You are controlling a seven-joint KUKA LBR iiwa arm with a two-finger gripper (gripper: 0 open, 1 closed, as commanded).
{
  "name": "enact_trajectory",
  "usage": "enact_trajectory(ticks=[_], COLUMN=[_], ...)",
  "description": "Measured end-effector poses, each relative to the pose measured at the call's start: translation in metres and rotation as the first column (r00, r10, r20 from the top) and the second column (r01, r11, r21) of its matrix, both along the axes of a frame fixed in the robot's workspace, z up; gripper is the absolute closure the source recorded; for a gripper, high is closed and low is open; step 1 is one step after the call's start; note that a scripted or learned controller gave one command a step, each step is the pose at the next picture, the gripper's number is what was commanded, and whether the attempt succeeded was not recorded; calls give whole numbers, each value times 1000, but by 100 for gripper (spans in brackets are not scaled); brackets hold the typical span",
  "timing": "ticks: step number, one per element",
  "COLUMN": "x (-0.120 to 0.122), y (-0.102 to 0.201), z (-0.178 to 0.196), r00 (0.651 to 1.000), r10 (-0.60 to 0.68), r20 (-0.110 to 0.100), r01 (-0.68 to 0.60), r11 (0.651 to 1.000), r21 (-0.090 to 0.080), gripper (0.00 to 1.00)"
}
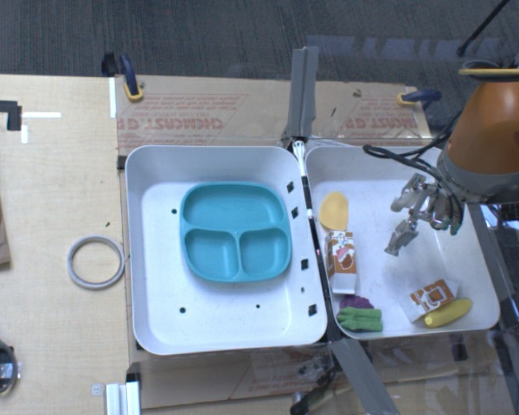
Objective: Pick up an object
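Banana (447, 313) lies at five o'clock in your right bin (484, 258), touching its rim. Gripper (404, 223) hovers over open floor, fingers apart, holding nothing. Labels unreadable.

Glossy plastic plate (236, 231), smooth white bins (147, 258).

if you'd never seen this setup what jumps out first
The turquoise divided plate sits alone in the middle of the left bin, the boldest colour in view. Next, the orange-banded arm at the right, its hand hanging over the right bin. That bin's small items line its edges: a yellow banana at the near right, a green toy near the divider.
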State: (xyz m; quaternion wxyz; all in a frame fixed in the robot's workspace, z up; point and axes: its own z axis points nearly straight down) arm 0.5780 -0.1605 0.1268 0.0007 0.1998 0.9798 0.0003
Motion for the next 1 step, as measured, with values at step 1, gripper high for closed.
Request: enact_trajectory(ticks=[1], x=[-53], y=[-26], z=[-37], r00=[928], r10=[-372], r20=[-4], r01=[372], r11=[928], r21=[0], gripper=[0])
